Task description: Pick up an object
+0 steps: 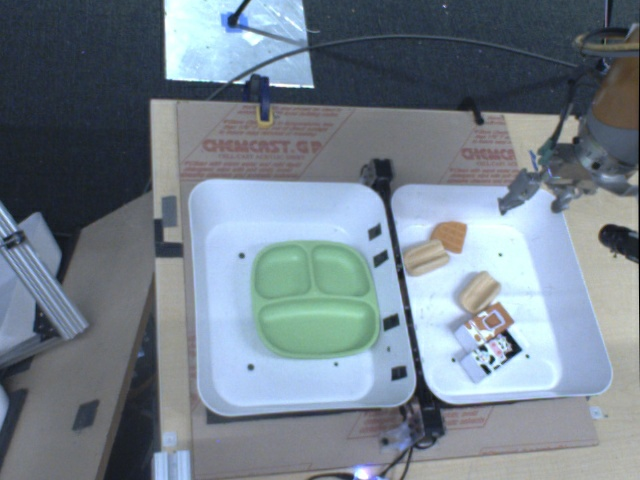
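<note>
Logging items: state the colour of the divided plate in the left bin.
Light green plate, camera view.

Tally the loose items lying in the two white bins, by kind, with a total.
Green divided tray, in the left bin: 1
Tan bread-like pieces, in the right bin: 2
Orange wedge-shaped piece, right bin: 1
Small printed packets, right bin: 2
Total: 6

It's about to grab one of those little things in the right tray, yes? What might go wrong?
The two buns look rounded and could slip away. The orange piece lies against one bun, so a grab may nudge both. The gripper hovers over the bin's far rim and might clip it descending.
</note>
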